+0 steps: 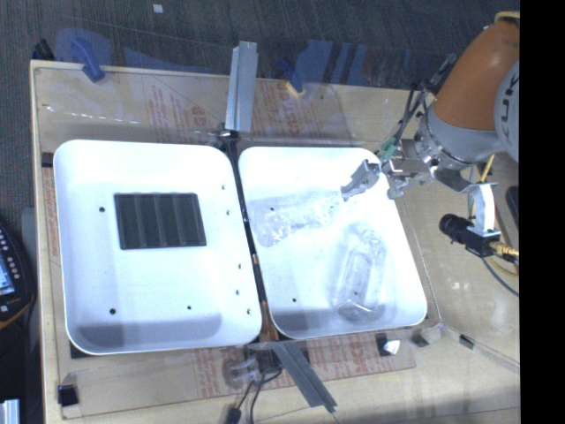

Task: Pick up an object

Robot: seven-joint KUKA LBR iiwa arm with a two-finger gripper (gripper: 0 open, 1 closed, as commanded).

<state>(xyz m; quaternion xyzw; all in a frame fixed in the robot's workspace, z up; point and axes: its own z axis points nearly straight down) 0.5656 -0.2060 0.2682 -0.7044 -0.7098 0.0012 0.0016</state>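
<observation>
Big wooden bench with two shallow white plastic bins side by side. Left bin carrying a dark ribbed rectangular grate flat on its floor. Right bin holding two clear plastic bottles, hard to make out against the white.

Grey arm with the orange band coming in from the right, two-finger gripper hanging over the right bin's upper right corner. No way to tell from here if the gripper is spread or pinched, and nothing visibly caught in it.

Crumpled clear plastic bottle lying on its side, stretched across the upper part of the right bin, one end just beside the gripper. Second clear plastic bottle lower down near the bin's right wall, lying roughly lengthwise toward the front rim.

Handling guess: both probably empty, so very light, thin-walled, squishy and slick. Likely to cave or squirt out under a hard pinch, and prone to rolling. Best bet probably the crumpled one, being nearest: across the body's narrow width around the middle, where the creases give some bite, or at the stiffer neck end if reachable.
</observation>
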